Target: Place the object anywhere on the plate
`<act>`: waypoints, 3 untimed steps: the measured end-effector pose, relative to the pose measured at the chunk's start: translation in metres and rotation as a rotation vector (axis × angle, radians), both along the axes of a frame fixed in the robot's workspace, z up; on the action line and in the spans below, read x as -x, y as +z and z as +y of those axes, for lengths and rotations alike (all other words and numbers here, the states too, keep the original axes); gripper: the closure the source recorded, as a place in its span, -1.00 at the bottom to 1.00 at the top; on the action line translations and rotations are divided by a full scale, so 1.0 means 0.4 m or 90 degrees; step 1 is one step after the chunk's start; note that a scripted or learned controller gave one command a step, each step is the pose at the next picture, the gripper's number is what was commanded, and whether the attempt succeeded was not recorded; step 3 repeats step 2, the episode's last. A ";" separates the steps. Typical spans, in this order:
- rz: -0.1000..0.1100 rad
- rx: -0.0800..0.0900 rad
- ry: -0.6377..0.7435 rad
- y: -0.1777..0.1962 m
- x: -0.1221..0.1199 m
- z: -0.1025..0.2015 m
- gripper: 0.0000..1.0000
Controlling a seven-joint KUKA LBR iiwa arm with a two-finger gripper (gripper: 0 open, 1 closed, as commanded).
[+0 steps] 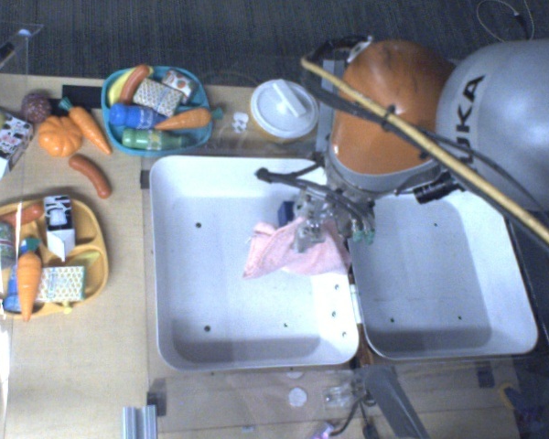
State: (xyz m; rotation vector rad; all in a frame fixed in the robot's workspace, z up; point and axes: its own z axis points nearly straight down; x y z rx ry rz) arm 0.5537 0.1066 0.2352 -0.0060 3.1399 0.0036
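A crumpled pink cloth [279, 252] lies in the left white bin [201, 327], near its right wall. A small dark blue object [285, 212] peeks out just above the cloth. My gripper [328, 227] hangs directly over the cloth's right end, under the orange wrist band [384, 108], and hides that part of the cloth. Whether it touches the cloth I cannot tell. A yellow plate [93, 238] loaded with toy food sits on the bench at the far left.
The right white bin [448, 318] lies under the arm. A blue bowl [201, 135] of toy food, a white-lidded jar [284, 108], a toy pumpkin [59, 135], carrot and sausage stand behind the left bin. A cable [457, 167] crosses the arm diagonally.
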 end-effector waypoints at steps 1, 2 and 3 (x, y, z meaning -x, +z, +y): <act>-0.001 0.000 -0.001 -0.022 0.035 0.129 1.00; -0.001 0.000 -0.002 -0.021 0.035 0.128 -1.00; -0.001 0.000 -0.002 -0.021 0.035 0.128 -1.00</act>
